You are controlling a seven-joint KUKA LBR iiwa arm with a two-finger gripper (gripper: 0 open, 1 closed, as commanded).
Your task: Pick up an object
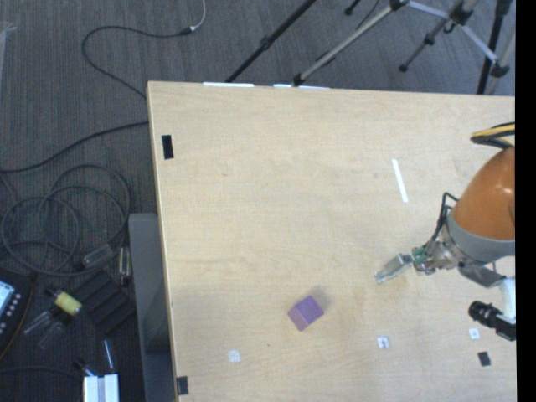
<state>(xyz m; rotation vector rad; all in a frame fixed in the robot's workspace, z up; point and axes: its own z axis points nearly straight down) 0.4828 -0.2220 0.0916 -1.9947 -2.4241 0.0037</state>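
A small purple cube [305,312] lies on the pale wooden benchtop [276,191], near the front edge and a little left of centre. My gripper [389,270] reaches in from the right on the grey arm with the orange band. It hangs low over the wood, up and to the right of the cube and about a hundred pixels from it. Nothing is seen in the gripper.
A short white strip [400,181] lies on the bench behind the gripper. A black tag [167,146] sits at the left edge, and small white markers [383,342] dot the front. Cables [59,216] cover the floor to the left, and tripod legs [435,11] stand behind.
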